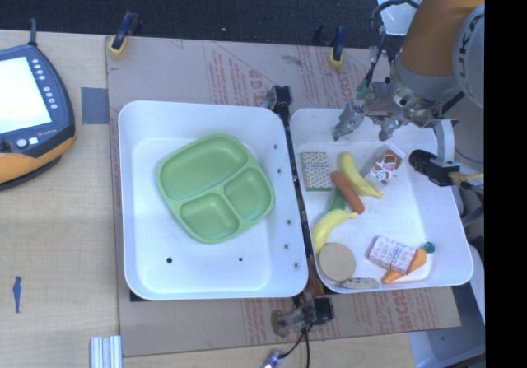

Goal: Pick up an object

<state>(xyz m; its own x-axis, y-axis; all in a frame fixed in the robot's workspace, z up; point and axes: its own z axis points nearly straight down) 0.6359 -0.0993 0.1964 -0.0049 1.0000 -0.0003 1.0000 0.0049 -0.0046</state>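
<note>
My gripper (366, 127) hangs over the far end of the right bin (449, 218), its fingers spread open with nothing between them. Just in front of it lie a small white and red carton (385, 167), a yellow banana (361, 175), an orange-red sausage (347, 192) and a square waffle (314, 170). Further forward are a second banana (329, 228), a round tan cookie (337, 261), a pink box (390, 253) and a small carrot (417, 263).
The left bin (148, 267) holds a green divided plate (216, 187). A tablet-like pendant (29, 115) lies at the left of the bench. Clamps (122, 33) sit along the far edge. The arm's orange band (440, 20) rises at the right.
</note>
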